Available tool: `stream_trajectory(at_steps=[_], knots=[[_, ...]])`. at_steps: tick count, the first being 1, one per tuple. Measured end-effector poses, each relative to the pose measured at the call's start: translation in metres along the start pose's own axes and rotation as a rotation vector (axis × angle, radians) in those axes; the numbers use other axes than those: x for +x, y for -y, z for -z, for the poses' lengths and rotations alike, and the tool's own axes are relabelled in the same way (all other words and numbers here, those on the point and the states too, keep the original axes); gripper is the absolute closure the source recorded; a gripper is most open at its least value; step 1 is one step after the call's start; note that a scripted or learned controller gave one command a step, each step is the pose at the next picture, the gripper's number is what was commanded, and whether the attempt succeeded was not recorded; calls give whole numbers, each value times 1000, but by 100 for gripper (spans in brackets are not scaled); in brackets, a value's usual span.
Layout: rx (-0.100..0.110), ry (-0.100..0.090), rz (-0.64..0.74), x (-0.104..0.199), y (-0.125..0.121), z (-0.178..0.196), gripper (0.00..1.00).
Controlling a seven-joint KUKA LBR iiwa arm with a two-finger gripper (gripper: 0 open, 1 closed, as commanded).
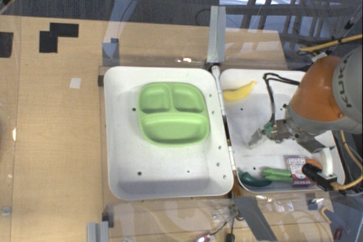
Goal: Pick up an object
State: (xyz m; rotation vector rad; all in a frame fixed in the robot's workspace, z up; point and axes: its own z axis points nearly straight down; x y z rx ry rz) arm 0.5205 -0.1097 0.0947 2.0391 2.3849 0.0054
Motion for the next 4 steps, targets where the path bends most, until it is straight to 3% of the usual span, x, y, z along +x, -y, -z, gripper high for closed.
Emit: stream_trajectory(at_steps=[1, 2, 3, 4], knots=[[-3, 1, 344, 57, 10, 160, 0], [1, 0, 381, 40, 24, 111, 0], [-4, 3, 646, 27, 27, 149, 0], [-5, 3, 900, 72, -11, 250, 0]])
